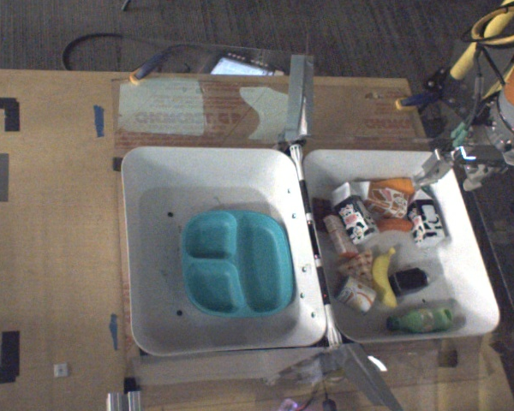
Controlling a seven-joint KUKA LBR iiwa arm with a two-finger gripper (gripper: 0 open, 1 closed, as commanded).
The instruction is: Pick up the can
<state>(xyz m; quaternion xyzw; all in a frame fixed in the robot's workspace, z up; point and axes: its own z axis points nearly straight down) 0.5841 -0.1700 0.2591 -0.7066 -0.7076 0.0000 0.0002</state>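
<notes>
The right bin [482,274] holds a jumble of small items. A short white can with a reddish label [356,294] lies on its side near the bin's front left, beside a yellow banana [383,274]. Two black-and-white cow-patterned containers lie further back, one left of centre [354,219] and one towards the right [426,222]. My gripper [450,163] hangs over the bin's back right corner, above and right of the items and touching none of them. Nothing is visibly held in it.
In the same bin lie an orange snack packet [389,197], a slim brown bottle [335,232], a black object [409,279] and a green bottle [421,319]. The left bin [146,178] holds a teal divided tray [237,262]. Yellow and blue cables hang at the top right.
</notes>
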